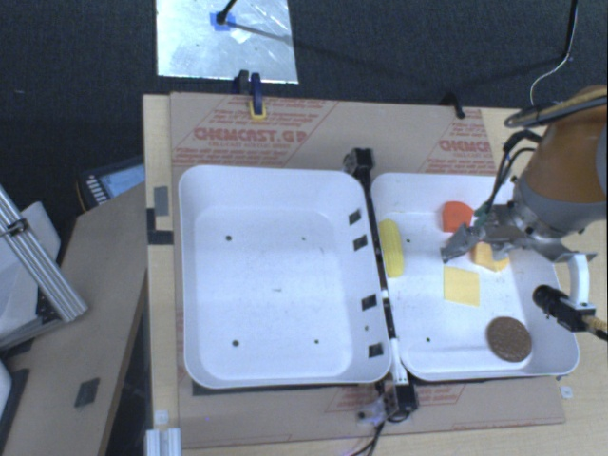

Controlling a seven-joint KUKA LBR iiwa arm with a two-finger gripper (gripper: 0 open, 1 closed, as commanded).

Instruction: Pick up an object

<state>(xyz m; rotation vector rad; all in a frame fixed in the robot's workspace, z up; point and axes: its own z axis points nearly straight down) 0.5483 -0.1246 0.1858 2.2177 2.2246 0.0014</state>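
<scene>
The gripper (pixel 472 242) hangs low in the right bin (pixel 418 350), its jaws spread with nothing between them, just beside a small yellow block (pixel 490 256) near the bin's far right corner. The block looks light and stiff, best pinched across its flat sides.

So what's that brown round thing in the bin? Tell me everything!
The brown disc looks like a toy cookie: round, flat, dark brown with a slightly speckled top. It lies flat on the floor of the right bin, in the near right corner, close to the rim. Nothing touches it. A yellow square lies up and to the left of it, apart. The gripper is farther away, near an orange piece.
</scene>
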